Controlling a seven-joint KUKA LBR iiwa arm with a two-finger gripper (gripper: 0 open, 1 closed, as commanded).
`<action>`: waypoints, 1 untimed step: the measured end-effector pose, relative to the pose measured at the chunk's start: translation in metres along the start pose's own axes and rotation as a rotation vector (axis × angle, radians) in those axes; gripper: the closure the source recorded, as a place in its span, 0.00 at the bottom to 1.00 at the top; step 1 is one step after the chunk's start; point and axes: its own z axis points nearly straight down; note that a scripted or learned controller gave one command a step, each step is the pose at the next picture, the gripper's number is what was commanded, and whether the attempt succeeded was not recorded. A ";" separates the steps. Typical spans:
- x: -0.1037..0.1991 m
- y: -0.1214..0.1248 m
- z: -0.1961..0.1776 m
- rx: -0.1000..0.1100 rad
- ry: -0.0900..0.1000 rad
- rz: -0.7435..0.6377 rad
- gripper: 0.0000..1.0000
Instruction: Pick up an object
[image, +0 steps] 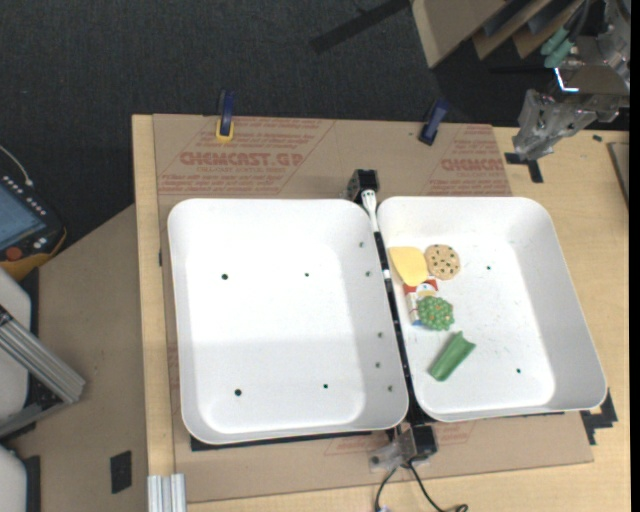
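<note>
Green block (451, 356) well apart from gripper (540, 128)

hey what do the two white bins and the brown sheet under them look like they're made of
Left bin and right bin: probably moulded plastic, smooth with a slight sheen, rounded corners and lips. Brown sheet: likely a masking-paper-covered panel, matte, printed with red lettering; what lies beneath the paper can't be told.

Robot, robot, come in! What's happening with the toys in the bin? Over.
Tool up beyond the right bin's far corner, carrying nothing. Cookie, yellow piece, bumpy green toy and green block untouched by the divider. Nothing over them.
</note>
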 end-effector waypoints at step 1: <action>-0.008 -0.006 0.269 0.029 0.000 0.014 1.00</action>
